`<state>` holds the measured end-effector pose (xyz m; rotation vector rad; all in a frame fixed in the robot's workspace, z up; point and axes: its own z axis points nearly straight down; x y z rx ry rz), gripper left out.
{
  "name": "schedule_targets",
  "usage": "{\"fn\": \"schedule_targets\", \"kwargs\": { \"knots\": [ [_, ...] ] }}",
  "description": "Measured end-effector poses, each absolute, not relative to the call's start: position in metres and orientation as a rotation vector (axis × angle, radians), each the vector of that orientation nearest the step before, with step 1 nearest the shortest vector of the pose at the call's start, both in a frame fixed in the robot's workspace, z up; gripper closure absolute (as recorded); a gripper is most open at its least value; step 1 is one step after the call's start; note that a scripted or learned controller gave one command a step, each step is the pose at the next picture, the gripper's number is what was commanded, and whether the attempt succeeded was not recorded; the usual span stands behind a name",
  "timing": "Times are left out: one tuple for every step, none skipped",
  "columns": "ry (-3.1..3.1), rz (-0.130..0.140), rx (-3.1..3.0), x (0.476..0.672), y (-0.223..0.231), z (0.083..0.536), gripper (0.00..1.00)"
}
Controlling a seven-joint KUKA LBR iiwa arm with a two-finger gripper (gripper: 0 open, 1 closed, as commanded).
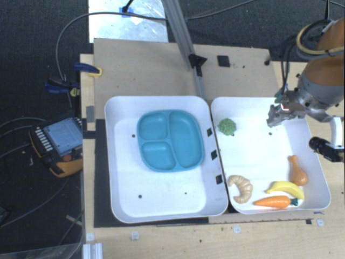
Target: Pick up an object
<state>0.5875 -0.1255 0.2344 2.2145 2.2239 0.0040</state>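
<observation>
The gripper hangs over the right bin, near its rim at about one o'clock from the middle of the bin. From this slanted view I cannot tell its state, and nothing is seen in its hold.

No object is named by the task, so any of the toy foods in the right bin can serve. The broccoli lies alone at ten o'clock in this bin, well apart from the others and the nearest one to the gripper. The chicken leg lies at four o'clock, near the right wall. Along the lower edge, the croissant is at seven o'clock, and the banana lies just above the carrot at five o'clock, these two touching or almost touching.

I judge all of them light and stiff, probably smooth plastic, so they may slip or roll away. The broccoli seems the easiest: free space all around it, and a bumpy top that gives some hold; I would close across its widest part from above. The carrot and banana are long and rounded, so one should take them across the middle, but they are crowded together and near the wall.

The left bin holds a blue divided plate.
</observation>
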Motion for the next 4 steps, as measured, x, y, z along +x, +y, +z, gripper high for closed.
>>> {"fn": "schedule_targets", "kwargs": {
  "knots": [
    [2.232, 0.006, 2.209, 0.601, -0.073, 0.244, 1.0],
    [2.232, 0.007, 2.209, 0.624, -0.024, 0.243, 1.0],
    [2.233, 0.004, 2.21, 0.634, 0.027, 0.227, 1.0],
    [2.234, 0.008, 2.208, 0.643, 0.09, 0.232, 1.0]
  ]
}}
